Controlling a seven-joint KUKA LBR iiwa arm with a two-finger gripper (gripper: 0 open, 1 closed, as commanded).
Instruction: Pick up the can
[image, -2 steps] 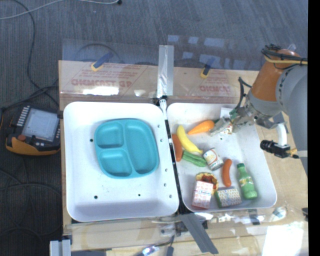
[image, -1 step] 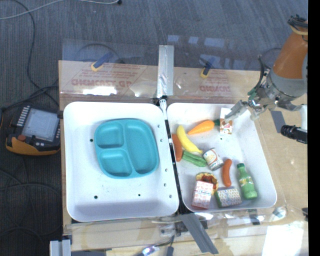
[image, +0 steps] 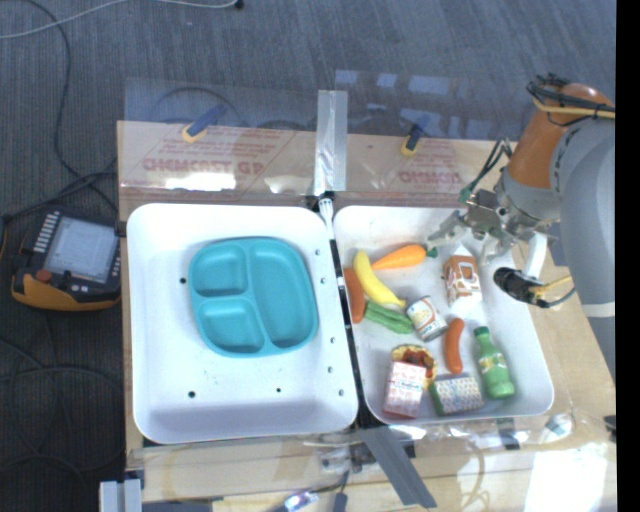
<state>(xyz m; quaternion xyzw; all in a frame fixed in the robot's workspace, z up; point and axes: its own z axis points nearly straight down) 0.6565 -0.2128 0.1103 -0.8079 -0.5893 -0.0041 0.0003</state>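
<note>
The left bin (image: 150, 330) carries a blue divided tray (image: 252, 294) at its middle. On the clear sheet beyond both bins, reversed red lettering is too faint to read. The right bin (image: 535, 375) is crowded: banana (image: 374, 281), carrot (image: 401, 257), green bottle (image: 493, 364). The can (image: 427, 319) lies on its side near that bin's centre, long axis slanting from upper left to lower right, its white label printed in red and green, wording illegible. The gripper (image: 478, 222) hangs over the bin's far edge; whether it is apart or together cannot be told.
</note>
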